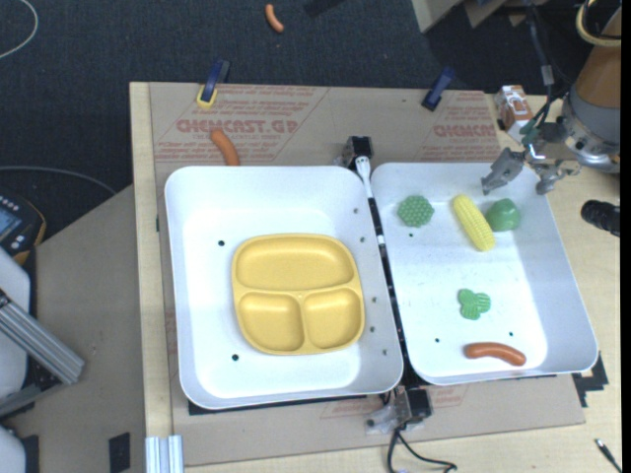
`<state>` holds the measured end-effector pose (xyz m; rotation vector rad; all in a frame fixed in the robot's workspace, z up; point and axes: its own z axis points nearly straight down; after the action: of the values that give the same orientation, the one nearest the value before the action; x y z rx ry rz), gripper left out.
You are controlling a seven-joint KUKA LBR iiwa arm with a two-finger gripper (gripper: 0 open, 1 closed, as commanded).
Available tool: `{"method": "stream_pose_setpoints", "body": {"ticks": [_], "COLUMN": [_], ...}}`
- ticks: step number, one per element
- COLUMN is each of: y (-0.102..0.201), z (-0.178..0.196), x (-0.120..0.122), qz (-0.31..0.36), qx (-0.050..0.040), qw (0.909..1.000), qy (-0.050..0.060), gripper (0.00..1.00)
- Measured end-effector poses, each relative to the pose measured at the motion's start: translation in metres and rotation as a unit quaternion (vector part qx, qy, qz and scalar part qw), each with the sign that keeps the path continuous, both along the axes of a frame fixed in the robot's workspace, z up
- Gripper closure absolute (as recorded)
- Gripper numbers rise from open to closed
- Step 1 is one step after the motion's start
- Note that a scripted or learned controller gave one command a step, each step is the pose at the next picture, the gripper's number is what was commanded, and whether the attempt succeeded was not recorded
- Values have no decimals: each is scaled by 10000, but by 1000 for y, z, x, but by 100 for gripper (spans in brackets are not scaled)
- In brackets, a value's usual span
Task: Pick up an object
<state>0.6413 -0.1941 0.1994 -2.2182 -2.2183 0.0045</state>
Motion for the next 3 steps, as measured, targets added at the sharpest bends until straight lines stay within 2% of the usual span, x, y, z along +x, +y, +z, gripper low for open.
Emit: {"method": "stream_pose_setpoints", "body": {"ticks": [2,3], "y": [-2,-3], "z": [-115,-101], "x": [-7,-5], "qz": [2,4], "qx": [3,-8], "qw": [10000,10000], "qy": [3,-25], "gripper": [0,100]}}
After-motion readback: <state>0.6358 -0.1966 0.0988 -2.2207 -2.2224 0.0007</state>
